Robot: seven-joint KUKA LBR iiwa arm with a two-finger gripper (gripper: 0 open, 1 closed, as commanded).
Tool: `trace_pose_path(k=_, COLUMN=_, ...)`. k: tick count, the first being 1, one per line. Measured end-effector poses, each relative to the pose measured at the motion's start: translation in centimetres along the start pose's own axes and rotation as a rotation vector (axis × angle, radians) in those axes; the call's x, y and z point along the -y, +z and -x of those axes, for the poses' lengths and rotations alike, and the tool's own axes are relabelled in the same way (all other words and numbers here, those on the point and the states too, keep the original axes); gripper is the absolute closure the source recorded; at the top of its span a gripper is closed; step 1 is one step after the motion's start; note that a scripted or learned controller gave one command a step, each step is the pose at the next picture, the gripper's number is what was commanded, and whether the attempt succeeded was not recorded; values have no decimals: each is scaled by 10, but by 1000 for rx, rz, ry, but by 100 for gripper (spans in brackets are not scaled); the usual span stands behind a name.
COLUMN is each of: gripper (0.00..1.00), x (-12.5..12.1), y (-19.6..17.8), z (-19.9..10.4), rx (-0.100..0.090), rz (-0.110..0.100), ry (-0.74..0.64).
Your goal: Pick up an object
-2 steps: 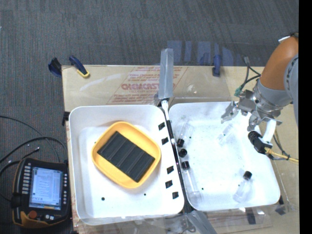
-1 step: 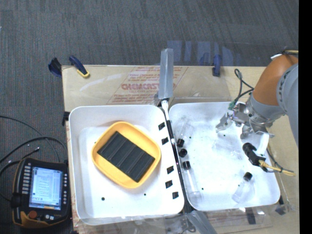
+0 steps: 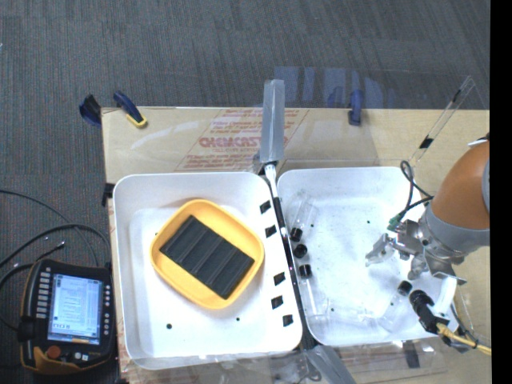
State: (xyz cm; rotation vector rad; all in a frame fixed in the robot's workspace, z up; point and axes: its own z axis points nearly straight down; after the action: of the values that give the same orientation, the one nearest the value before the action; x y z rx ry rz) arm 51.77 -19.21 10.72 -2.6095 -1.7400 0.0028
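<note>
A yellow square dish (image 3: 178, 224) lies in the left bin (image 3: 136, 194), and a black ridged slab (image 3: 210, 256) rests in it, turned at a slant. My gripper (image 3: 394, 256) hangs low over the right side of the right bin (image 3: 344, 178), far from the dish. Something clear and glassy (image 3: 304, 212) lies by the right bin's left wall, and more clear material (image 3: 356, 318) sits near its front edge. I see nothing caught in the gripper.
A raised divider with black clips (image 3: 282, 250) separates the two bins. A teach pendant (image 3: 68, 306) lies left of the bench. Blue clamps (image 3: 128, 110) hold the board behind the bins. Cables (image 3: 432, 314) trail from the wrist at the front right.
</note>
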Motion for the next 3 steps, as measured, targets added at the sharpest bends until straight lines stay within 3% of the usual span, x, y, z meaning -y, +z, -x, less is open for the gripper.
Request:
trace_pose_path(k=1, gripper=0, x=-70, y=-73, z=-32, rx=2, rz=3, ry=1)
trace_pose_path(k=2, gripper=0, x=-30, y=-248, z=0, rx=3, rz=4, ry=130)
trace_pose_path(k=3, gripper=0, x=7, y=-279, z=-2, rx=3, rz=3, ry=599)
